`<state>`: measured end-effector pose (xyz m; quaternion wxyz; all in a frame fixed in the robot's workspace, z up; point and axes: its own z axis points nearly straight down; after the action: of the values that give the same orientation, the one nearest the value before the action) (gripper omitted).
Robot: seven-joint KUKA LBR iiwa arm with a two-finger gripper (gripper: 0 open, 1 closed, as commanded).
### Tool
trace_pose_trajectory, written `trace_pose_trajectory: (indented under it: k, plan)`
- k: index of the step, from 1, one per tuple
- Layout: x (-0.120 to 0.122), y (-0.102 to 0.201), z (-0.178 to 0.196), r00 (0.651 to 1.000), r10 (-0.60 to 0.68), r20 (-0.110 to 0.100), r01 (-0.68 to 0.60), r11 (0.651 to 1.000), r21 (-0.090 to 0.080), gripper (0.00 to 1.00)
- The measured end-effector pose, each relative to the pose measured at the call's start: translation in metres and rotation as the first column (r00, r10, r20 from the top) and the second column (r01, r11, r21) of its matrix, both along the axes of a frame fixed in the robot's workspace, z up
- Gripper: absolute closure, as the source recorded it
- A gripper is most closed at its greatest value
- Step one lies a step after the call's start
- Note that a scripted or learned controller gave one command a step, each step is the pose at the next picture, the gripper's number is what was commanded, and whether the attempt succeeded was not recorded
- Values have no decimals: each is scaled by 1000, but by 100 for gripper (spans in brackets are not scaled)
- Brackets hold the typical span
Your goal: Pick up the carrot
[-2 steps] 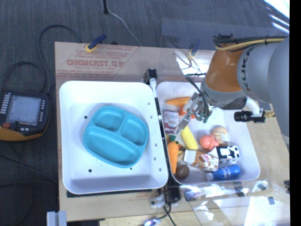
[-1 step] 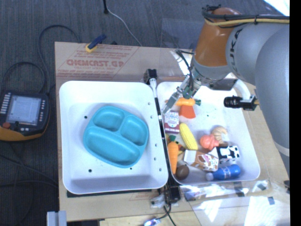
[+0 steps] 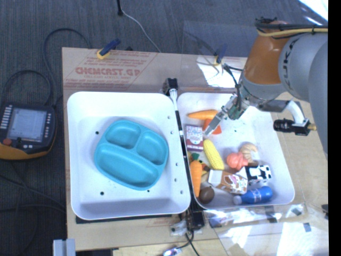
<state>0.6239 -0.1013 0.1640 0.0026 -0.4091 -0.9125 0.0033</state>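
Observation:
An orange carrot lies near the far wall of the right bin, pointing left to right. A second carrot with a green top lies lengthwise along that bin's left wall, nearer the front. My gripper hangs slanted down-left just right of the far carrot's tip, above a small red-orange item. From this angle nothing is visibly held.
A yellow corn cob, a small carton, a peach-coloured fruit, a cow-patterned item, a blue bottle and a brown ball crowd the right bin. The left bin holds a blue divided plate.

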Motion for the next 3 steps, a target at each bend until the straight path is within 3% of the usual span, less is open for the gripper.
trace_pose_trajectory:
  k: [1, 2, 3]
  plan:
    - [29, 1, -48, 986, -164, 3, 164, 986, -1, 0]
    - [51, -7, -59, 939, -343, 17, 343, 939, 3, 0]
    - [41, -30, -78, 647, -762, -20, 762, 647, -14, 0]
